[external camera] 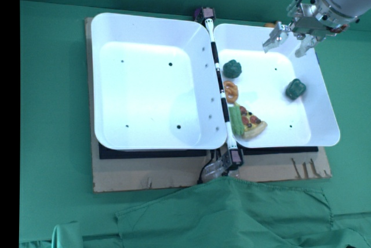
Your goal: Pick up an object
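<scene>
My gripper (288, 41) hangs over the far edge of the right bin (324, 125), its two fingers spread open with nothing between them. Below it in that bin lie a dark green pepper-like piece (295, 89) near the right side and another dark green piece (232, 68) near the left wall. An orange ring-shaped piece (231, 91) rests against the left wall. In front of it lie a pizza slice (252, 123) and a light green strip (236, 123).
The left bin (116, 32) sits beside the right one, joined by a black-and-white divider (217, 76). Both rest on a cardboard sheet (116, 177) on green cloth. Rumpled green fabric (232, 212) lies at the front.
</scene>
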{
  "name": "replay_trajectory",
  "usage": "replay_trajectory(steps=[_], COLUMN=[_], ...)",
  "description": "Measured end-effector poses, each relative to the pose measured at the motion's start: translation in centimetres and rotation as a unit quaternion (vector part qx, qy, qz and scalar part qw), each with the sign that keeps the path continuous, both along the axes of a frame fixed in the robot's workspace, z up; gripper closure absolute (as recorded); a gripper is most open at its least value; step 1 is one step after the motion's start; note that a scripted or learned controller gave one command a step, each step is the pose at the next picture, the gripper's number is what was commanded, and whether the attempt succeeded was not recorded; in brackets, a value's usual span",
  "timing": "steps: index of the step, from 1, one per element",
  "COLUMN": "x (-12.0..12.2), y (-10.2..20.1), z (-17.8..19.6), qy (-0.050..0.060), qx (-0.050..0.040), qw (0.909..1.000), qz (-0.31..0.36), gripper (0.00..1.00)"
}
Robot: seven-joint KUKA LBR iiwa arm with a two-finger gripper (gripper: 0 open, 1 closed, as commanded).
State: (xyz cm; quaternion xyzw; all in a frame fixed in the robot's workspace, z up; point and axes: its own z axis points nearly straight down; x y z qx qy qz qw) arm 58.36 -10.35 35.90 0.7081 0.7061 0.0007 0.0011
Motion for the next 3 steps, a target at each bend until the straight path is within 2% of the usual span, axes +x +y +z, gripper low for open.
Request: replay_trajectory(steps=[1, 2, 3], x=[-4.7, -8.2, -7.2], y=[0.1, -2.5, -8.6], z=[-9.3, -17.7, -17.5], qy=[0.005, -0.007, -0.007], qx=[0.0006, -0.0011, -0.0016], qw=[1.0000, 1.0000, 1.0000], qz=[-0.002, -0.003, -0.001], gripper=[0.00, 0.00, 0.00])
